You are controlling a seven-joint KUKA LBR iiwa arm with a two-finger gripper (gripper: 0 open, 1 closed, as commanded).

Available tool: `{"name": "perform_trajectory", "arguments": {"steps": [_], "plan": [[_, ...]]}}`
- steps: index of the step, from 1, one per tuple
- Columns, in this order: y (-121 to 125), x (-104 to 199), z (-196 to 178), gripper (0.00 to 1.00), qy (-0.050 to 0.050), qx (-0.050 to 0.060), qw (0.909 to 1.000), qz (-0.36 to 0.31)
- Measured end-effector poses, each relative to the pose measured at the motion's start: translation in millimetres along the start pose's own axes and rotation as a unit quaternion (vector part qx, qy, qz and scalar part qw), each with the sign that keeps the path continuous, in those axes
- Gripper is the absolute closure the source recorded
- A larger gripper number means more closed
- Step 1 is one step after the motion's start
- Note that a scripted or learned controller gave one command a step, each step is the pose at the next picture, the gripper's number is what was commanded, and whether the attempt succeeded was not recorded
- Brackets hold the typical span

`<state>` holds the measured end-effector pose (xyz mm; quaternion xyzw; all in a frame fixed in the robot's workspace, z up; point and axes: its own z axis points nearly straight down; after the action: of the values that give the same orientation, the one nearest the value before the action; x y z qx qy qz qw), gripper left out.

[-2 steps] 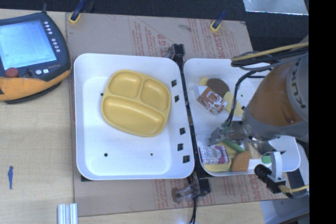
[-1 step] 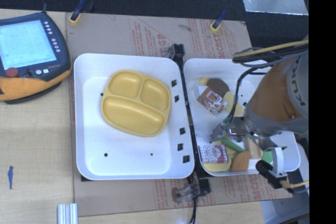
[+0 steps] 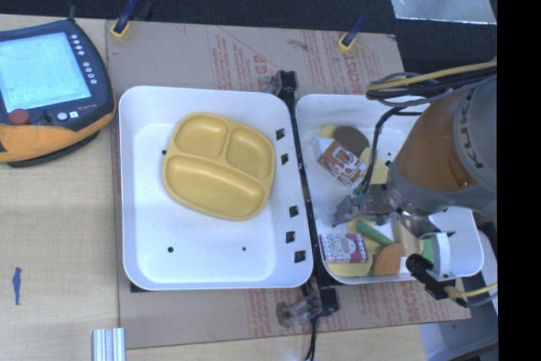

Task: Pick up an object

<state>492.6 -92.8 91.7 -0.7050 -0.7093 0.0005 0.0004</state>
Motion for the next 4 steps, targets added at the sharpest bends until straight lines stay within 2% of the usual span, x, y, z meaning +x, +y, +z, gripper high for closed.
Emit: {"name": "perform_trajectory", "arguments": {"steps": [2, 3, 4], "plan": [[-4, -19, 0, 0.0, 0.0, 0.0, 1.0, 0.002], [4, -3, 0, 0.0, 0.0, 0.0, 1.0, 0.0], [-5, -11, 0, 0.0, 0.001, 0.002, 1.0, 0.002]]}}
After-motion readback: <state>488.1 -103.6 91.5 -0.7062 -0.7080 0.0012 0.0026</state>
